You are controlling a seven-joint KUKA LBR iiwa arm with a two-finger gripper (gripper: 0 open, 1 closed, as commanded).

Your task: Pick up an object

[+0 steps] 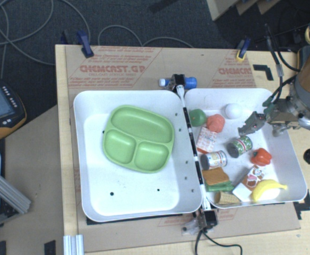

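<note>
Brown cardboard with red print covered the worktop [144,62], and two white bins sat on it side by side. The left bin [91,185] was the bigger-looking one, and it held a green plate [138,138] with three sections, lying flat near the bin's middle. The right bin [293,158] was full of small toy foods. The grey arm [309,84] reached in from the right, and its pincer [253,124] hung over the upper right part of that bin, just above a small can with a green label [241,145]. The pincer's fingers looked spread apart, and nothing sat between them.

A yellow banana [267,189] lay in the bin's lower right corner, next to a little carton with a strawberry picture [253,177]. A red pepper [261,156] sat just above those. A red and white packet [206,139] lay near the bin's left wall, with a second can [214,159] on its side below it. A brown slice of toast [216,177] was under that can. A pink-red lump [215,123], a green ball [198,117] and a white egg [233,110] sat near the top of the bin.
</note>
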